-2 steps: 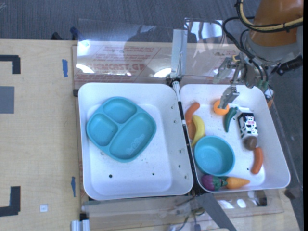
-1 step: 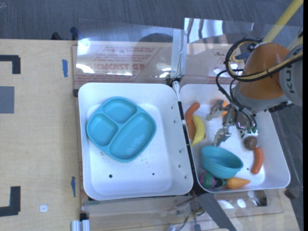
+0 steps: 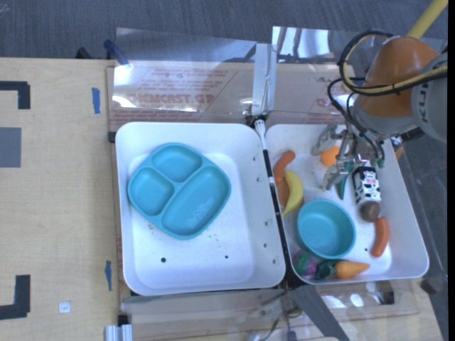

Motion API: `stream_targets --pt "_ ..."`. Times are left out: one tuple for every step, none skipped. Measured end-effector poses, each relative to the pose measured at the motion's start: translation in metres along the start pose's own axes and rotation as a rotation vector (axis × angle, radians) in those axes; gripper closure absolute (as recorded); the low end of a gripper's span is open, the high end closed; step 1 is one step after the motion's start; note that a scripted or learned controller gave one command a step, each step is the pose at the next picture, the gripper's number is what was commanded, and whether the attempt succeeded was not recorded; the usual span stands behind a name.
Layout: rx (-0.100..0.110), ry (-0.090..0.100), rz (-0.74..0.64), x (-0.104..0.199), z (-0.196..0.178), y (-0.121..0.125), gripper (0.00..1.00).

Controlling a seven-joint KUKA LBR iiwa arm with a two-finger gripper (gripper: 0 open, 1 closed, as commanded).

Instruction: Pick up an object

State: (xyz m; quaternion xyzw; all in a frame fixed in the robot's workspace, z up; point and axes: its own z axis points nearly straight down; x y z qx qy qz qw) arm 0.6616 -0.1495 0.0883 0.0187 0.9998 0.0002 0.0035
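Tool [image 3: 346, 163] low in right bin [image 3: 412, 261], beside orange piece [image 3: 328, 156], poised for pick; finger state unreadable, nothing visibly held.

You've got a blue divided plate [image 3: 179, 190] sitting in the left bin [image 3: 213, 261], wooden bench [image 3: 50, 190] off to the left, clear plastic sheet [image 3: 185, 84] behind

The arm [image 3: 426, 98] has a grey housing with a rounded orange band [image 3: 394, 73] above the wrist. Black cables [image 3: 355, 62] loop around the orange section, alongside a yellow line [image 3: 430, 16] running off toward the upper right. The claw [image 3: 341, 165] is slender metal-grey linkage with thin fingers.
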Motion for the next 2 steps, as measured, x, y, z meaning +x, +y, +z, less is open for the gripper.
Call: stream_targets --pt "0.001 -0.016 -0.001 -0.0041 -0.0151 0.0010 1.00" --pt "0.001 -0.011 -0.001 -0.0030 -0.0135 0.0011 0.00"
